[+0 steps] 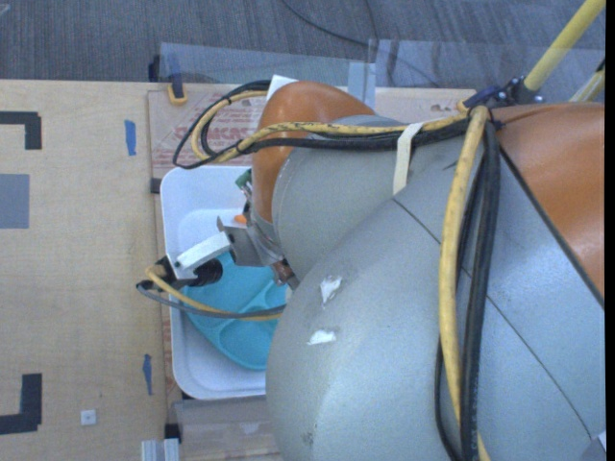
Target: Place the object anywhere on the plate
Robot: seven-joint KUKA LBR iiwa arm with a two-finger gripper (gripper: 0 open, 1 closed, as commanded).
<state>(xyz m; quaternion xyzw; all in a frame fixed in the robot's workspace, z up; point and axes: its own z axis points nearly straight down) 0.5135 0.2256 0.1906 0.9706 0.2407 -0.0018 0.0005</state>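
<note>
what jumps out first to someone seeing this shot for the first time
The big grey arm with its orange band fills the right and centre, with yellow cables strung along it. Beneath it, at lower centre-left, a turquoise plate lies in a white bin on the pale wooden bench.

Grey arm (413, 286) reaches in from right, bent low; orange-banded wrist (298, 128) leftward.

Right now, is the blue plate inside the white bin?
Inside: the blue plate lies within the white bin's rim, partly hidden by the arm.
</note>
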